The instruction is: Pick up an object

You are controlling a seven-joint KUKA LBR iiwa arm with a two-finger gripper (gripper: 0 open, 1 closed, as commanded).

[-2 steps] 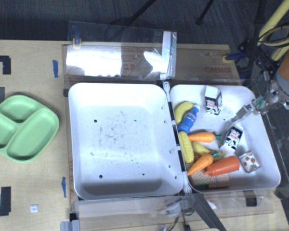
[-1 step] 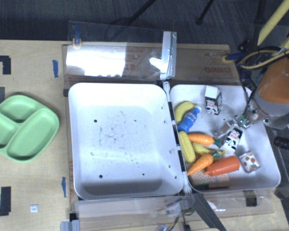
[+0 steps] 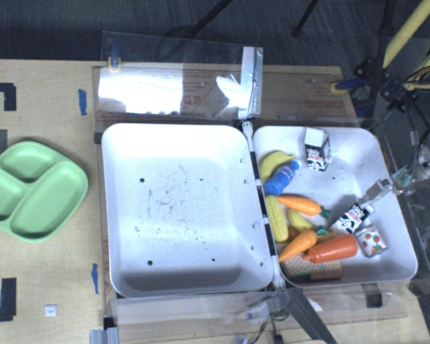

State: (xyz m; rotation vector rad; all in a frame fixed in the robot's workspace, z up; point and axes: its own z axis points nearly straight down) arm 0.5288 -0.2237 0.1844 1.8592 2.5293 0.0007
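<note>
Approach step: claw (image 3: 358,205) low in right bin (image 3: 398,264), beside small cow-print carton (image 3: 352,219); finger state can't tell. Nothing lifted yet. Next: close on carton, raise.

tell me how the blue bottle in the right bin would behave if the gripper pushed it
The blue bottle looks small and rounded, so it would probably roll or skid rather than tip. It lies against the banana and corn cob, which might block or shift with it. It is likely light plastic.

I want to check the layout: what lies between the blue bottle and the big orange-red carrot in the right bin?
In the camera view, between the blue bottle and the big orange-red carrot lie a smaller orange carrot and something yellow.
</note>
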